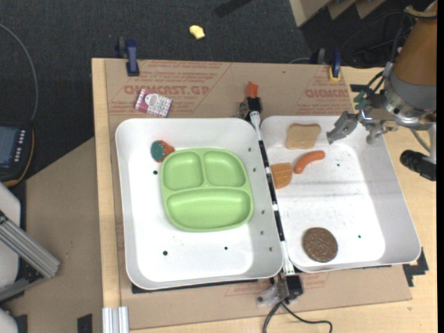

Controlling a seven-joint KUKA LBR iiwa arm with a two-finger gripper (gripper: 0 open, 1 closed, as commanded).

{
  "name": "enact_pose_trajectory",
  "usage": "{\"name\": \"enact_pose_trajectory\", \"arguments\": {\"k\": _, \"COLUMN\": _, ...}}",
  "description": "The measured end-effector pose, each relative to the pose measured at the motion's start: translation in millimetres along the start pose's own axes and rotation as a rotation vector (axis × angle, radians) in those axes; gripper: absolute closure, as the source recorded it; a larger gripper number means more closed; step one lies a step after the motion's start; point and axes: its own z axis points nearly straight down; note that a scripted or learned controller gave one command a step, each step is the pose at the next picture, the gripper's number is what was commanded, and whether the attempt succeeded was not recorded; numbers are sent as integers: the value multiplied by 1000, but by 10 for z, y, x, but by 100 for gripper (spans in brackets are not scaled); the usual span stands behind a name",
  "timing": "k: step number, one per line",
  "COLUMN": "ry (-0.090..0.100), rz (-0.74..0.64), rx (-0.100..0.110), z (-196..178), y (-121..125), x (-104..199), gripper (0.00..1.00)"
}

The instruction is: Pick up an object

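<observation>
Gripper (355,125) fingers spread wide, apparently holding nothing, above right bin (378,207) near bread slice (303,136); cardboard-topped desk (208,82).

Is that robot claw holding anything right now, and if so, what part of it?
Nothing is held. The gripper hangs open above the right bin's far corner, with no object between its fingers. The bread slice and sausage lie nearby, untouched.
</observation>
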Motion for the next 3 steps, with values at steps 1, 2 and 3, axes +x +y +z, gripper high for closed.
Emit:
{"name": "enact_pose_trajectory", "arguments": {"k": 1, "ry": 2, "rz": -2, "rx": 6, "z": 744, "y": 121, "x": 175, "gripper": 0}}
{"name": "enact_pose_trajectory", "arguments": {"k": 2, "ry": -4, "rz": -5, "rx": -8, "z": 1151, "y": 345, "x": 562, "gripper": 0}}
{"name": "enact_pose_trajectory", "arguments": {"k": 3, "ry": -1, "rz": -2, "rx": -6, "z": 1263, "y": 521, "x": 646, "gripper": 0}}
